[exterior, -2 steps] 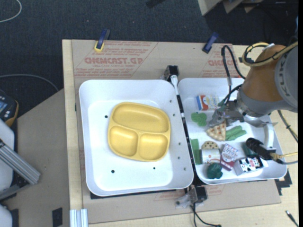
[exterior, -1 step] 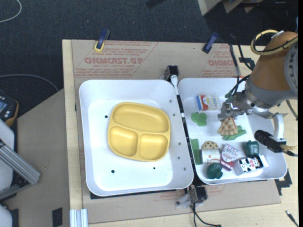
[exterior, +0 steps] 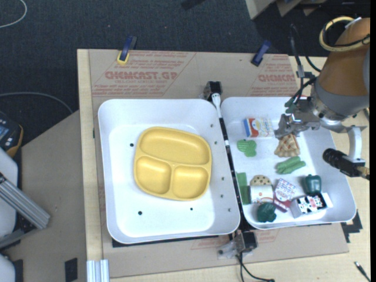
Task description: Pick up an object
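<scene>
Grey claw (exterior: 286,128) hangs low in the right bin (exterior: 341,207) — just above a tan waffle-patterned wedge (exterior: 286,147), perhaps touching it — grip too blurred to tell.

I count two shallow white plastic bins side by side, the left one (exterior: 117,175) and the right one (exterior: 341,207). In the left sits one yellow three-compartment plastic plate (exterior: 172,161). In the right I count four green toy pieces: a light green lump (exterior: 247,148), a long green pod (exterior: 290,165), a dark green chunk (exterior: 266,212) and a flat green stick (exterior: 241,187). One tan waffle-patterned wedge (exterior: 286,146) lies there, and one black-and-white patterned card (exterior: 309,204).
</scene>
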### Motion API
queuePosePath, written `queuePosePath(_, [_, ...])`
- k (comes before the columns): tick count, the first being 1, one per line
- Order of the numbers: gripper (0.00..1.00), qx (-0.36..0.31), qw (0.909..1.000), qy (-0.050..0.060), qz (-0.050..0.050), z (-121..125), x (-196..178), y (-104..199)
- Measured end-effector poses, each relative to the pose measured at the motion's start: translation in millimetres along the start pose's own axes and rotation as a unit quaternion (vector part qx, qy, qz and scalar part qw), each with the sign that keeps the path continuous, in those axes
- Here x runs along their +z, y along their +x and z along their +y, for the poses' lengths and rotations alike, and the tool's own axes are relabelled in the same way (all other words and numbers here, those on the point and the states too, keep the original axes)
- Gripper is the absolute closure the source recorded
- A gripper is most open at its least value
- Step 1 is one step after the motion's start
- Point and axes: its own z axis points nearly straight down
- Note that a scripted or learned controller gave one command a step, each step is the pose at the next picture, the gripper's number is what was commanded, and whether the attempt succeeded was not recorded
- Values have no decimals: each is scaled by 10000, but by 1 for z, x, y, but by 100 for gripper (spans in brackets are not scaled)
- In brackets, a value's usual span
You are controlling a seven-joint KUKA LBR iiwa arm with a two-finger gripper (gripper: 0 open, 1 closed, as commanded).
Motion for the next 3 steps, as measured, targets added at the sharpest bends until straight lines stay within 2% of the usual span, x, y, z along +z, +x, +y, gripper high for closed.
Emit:
queuePosePath(1, [100, 5, 10000, 7, 1, 1, -25, 0])
queuePosePath(2, [100, -13, 10000, 20, 11, 2, -30, 37])
queuePosePath(3, [100, 17, 10000, 58, 12, -7, -13, 28])
